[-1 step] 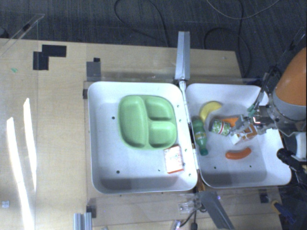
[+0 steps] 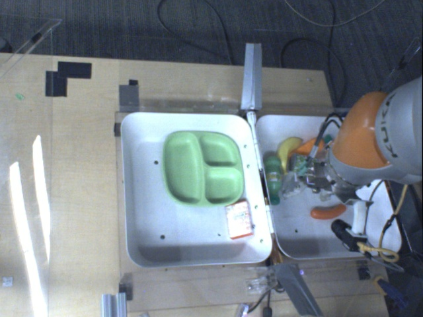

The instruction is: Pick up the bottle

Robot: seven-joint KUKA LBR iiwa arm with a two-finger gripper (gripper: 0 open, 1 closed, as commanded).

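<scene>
Bottle: green bottle (image 2: 271,177) lies in the right bin (image 2: 297,246), against its left wall, next to a yellow banana (image 2: 289,149).
Gripper: gripper (image 2: 299,177) sits low just right of the bottle; I can't tell its state, too blurred.
Arm: orange band (image 2: 357,137) above the wrist, reaching in from the right.
Left bin: left bin (image 2: 142,197) holds a green divided tray (image 2: 201,167) and a small red-white packet (image 2: 238,220).
Risk 1: bottle hugs the wall, so I judge little room for a clean pinch; could slip or roll.
Risk 2: banana and orange carrot-like item (image 2: 327,211) are near; I might nudge or grab the wrong thing.
</scene>
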